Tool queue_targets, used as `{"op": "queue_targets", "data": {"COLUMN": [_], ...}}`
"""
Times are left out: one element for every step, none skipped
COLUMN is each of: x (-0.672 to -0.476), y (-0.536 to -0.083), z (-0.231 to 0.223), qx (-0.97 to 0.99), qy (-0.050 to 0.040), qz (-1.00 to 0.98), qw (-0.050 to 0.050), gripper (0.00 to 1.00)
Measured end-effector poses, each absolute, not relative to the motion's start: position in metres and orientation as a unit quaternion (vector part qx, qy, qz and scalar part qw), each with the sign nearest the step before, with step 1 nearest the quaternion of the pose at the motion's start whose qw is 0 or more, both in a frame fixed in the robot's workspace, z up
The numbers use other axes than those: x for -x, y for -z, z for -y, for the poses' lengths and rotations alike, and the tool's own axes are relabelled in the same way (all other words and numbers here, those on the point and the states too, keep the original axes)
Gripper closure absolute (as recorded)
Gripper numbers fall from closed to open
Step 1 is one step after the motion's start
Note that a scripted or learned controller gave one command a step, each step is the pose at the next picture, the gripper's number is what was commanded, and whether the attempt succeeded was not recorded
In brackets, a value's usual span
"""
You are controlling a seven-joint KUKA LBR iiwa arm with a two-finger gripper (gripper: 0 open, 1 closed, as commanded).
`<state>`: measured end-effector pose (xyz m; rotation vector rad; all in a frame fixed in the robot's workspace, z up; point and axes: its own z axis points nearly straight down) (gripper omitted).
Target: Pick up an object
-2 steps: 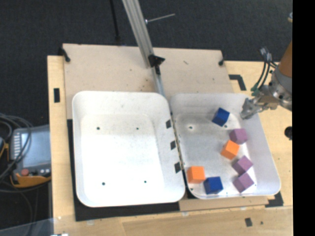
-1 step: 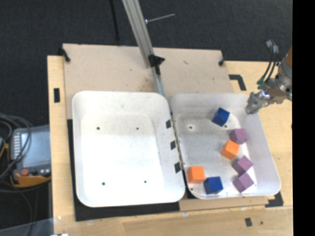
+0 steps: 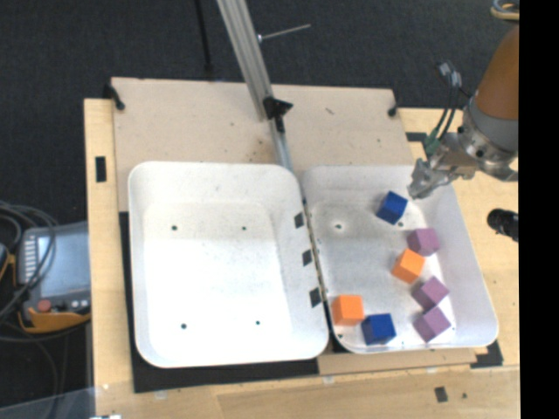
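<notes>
Now, target: upper blue cube (image 3: 392,207), right bin (image 3: 349,234), just below-left of my fingers (image 3: 422,184).
Fingers: poised beside it, pinching nothing; spread or pressed together, cannot tell.
Approach: a short shift down-left, I judge.

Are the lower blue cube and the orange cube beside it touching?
Apart: the camera view shows white bin floor between the lower blue cube and the orange cube.

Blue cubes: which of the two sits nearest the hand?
The upper blue cube, just below-left of the hand. The other blue cube lies at the bin's near edge beside an orange cube.
</notes>
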<state>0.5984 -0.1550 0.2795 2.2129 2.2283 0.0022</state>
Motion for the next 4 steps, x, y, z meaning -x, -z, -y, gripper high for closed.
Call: {"op": "queue_targets", "data": {"x": [-0.601, -0.598, -0.604, -0.596], "y": [-0.281, -0.274, -0.255, -0.251], "z": [0.096, 0.035, -0.015, -0.070], "qx": [-0.704, -0.705, -0.705, -0.705], "qy": [-0.0008, -0.0005, 0.0008, 0.0003], "qz": [-0.710, -0.710, -0.709, -0.710], "qw": [0.000, 0.000, -0.001, -0.001], "gripper": [1.00, 1.00, 1.00, 1.00]}}
